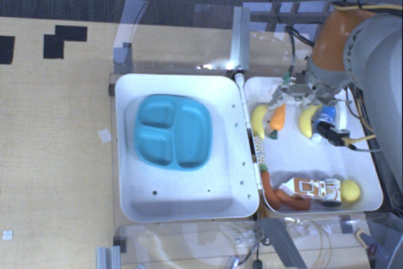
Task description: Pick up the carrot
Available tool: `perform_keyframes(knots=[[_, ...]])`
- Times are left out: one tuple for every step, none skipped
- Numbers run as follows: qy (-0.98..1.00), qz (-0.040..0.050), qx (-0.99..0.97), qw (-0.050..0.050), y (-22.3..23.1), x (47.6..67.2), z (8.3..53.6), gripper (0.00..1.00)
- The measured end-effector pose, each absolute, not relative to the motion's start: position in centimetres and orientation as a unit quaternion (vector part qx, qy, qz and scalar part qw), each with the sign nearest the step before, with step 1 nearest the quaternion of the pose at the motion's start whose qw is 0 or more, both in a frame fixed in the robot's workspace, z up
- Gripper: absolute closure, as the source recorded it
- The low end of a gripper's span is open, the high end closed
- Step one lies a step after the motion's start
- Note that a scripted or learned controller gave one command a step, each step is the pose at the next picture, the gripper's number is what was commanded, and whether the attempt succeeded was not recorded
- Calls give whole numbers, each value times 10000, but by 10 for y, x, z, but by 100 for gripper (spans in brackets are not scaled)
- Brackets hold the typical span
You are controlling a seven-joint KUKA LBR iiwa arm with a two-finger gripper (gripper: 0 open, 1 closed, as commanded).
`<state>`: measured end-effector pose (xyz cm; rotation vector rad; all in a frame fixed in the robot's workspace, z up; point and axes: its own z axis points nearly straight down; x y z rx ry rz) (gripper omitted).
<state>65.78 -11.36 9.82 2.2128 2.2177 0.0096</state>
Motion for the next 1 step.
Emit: perform_keyframes(knots=[[7099, 43, 7043, 64, -112, 660, 110, 100]])
